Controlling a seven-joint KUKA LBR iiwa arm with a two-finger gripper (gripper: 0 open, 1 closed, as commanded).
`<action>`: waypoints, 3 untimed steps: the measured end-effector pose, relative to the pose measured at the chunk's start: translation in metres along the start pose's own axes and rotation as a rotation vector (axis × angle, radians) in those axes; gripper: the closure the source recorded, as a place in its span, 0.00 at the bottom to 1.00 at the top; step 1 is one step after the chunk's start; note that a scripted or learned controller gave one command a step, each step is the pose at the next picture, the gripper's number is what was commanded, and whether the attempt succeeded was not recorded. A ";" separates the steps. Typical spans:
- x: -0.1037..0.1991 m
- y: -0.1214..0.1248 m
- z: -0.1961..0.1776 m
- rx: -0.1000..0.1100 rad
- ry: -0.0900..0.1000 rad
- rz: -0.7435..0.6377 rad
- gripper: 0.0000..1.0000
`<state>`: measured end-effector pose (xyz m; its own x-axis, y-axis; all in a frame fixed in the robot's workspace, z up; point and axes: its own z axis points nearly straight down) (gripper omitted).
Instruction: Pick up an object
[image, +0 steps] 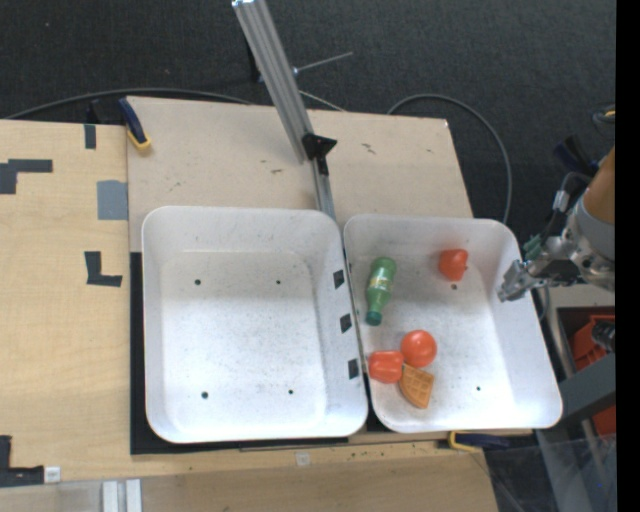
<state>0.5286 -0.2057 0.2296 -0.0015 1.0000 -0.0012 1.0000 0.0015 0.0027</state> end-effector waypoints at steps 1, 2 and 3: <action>0.051 0.010 -0.002 0.003 0.003 -0.005 1.00; 0.098 0.033 0.009 0.004 0.003 -0.005 1.00; 0.144 0.056 -0.001 0.002 0.003 -0.005 1.00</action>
<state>0.5847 -0.0616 0.2305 -0.0070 1.0000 0.0017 1.0000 0.0070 0.0005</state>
